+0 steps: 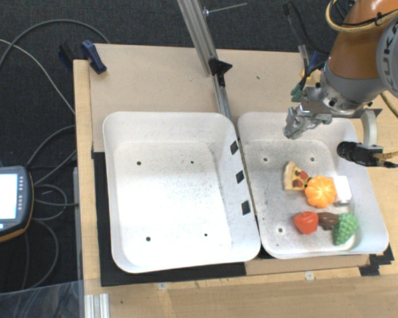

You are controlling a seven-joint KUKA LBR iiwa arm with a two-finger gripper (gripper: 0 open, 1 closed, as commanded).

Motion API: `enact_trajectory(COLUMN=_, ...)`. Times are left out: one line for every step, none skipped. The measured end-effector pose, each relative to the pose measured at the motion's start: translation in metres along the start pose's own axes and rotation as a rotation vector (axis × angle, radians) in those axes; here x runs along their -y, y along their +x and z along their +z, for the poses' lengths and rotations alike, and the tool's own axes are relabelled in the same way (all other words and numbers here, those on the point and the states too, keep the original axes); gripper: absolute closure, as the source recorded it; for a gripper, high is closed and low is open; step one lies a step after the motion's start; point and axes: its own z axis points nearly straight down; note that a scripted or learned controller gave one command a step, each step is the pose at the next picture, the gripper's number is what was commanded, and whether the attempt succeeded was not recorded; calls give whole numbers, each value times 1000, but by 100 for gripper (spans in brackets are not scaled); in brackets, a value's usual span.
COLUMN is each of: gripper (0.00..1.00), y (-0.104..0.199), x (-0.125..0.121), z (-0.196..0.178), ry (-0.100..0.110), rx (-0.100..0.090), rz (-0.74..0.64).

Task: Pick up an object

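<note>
Bearing two white bins (166,128), a tan bench (152,78) seemingly over dark carpet (26,12).

A big grey robot arm with an orange band (366,18) reaches in from the right. Its metal two-finger gripper (294,128) hangs over the far end of the right white plastic bin (268,234). You cannot tell how its fingers stand.

In that bin, a little pile of toy food sits on the near right side. There is a slice of toy pizza (294,176), a round orange toy pumpkin (320,191) touching it, a small white block (341,189), a red toy tomato (306,222), a small brown piece (328,220) and a bunch of green toy grapes (345,228).

The left white plastic bin (119,151) sits just beside it. Both rest on a tan wooden bench (152,78). A silver metal pole (198,32) leans over the bench. A hand screen with an orange edge (5,201) lies on the dark floor at the left.
</note>
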Motion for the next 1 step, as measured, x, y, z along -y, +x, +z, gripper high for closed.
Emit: enact_trajectory(gripper=100, y=57, x=1, z=9, ry=1, rx=0, rz=-1)
